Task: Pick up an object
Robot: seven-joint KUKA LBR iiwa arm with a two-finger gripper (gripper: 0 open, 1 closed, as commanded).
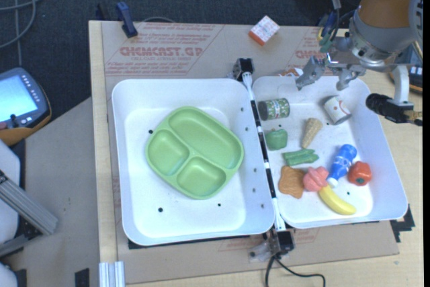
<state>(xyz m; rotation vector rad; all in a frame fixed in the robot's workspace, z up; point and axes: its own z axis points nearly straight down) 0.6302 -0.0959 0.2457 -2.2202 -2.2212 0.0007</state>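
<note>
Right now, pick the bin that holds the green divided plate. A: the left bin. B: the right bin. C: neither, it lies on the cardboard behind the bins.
A: the green divided plate lies flat in the left bin, while the right bin holds the small toy foods.

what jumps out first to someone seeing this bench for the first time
A big green divided plate lies alone in the left bin. The right bin holds a huddle of toy food, with a yellow banana nearest the front edge. The tool hovers open over that bin's far edge.
</note>
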